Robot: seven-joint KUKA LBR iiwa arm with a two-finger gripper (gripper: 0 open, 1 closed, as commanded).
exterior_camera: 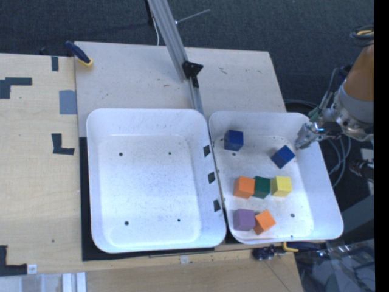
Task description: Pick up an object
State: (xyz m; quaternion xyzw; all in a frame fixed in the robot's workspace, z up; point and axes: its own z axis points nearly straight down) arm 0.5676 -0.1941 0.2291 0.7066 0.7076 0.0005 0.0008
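The right bin (316,181) holds several small cubes. A blue cube (233,140) lies near its back left, and a second blue cube (282,156) lies tilted toward the right wall. An orange cube (244,187), a green cube (262,187) and a yellow cube (281,186) form a row in the middle. A purple cube (244,219) and a smaller orange cube (264,221) lie near the front. My gripper (306,135) hangs over the bin's right rim, just up and right of the tilted blue cube, with nothing seen in it.
The left bin (97,163) stands beside the right one. A grey metal bar (173,35) slants down from the top to the gap between the bins. A blue and yellow tool (79,53) lies at the bench's back left. Cables hang at the right.
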